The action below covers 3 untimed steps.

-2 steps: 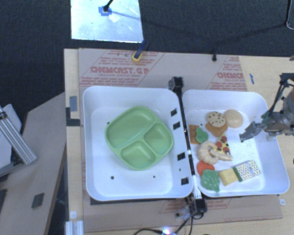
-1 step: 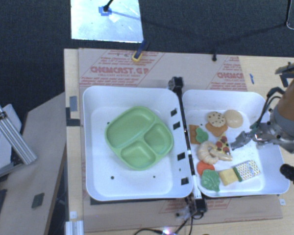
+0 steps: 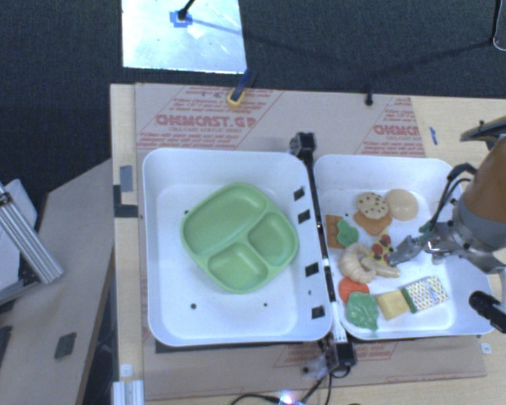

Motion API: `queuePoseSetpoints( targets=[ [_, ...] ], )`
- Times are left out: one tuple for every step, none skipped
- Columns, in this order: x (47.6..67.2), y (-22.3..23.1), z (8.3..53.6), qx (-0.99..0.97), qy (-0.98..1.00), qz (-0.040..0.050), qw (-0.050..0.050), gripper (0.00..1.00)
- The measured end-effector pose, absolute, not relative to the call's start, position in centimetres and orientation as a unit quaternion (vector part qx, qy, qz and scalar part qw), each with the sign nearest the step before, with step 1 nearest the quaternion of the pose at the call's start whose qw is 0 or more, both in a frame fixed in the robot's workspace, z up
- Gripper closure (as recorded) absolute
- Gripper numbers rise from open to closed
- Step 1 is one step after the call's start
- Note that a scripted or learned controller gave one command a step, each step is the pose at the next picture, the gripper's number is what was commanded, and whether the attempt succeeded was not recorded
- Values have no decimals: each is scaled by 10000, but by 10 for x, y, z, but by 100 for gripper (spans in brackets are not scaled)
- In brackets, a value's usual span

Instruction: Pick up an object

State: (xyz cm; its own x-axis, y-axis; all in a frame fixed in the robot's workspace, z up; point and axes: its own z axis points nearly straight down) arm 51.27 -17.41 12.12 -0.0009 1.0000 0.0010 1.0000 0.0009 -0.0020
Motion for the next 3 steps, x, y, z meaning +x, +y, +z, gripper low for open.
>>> queuePoseSetpoints(
  targets=[
    [515,-174,87,-7068,-7074,-21,-7,0],
    [518,-174,99,-7065,-7077,-41,-39,100],
    [517,-176,143,-7059,-7083,-11,-23,100]
  ],
)
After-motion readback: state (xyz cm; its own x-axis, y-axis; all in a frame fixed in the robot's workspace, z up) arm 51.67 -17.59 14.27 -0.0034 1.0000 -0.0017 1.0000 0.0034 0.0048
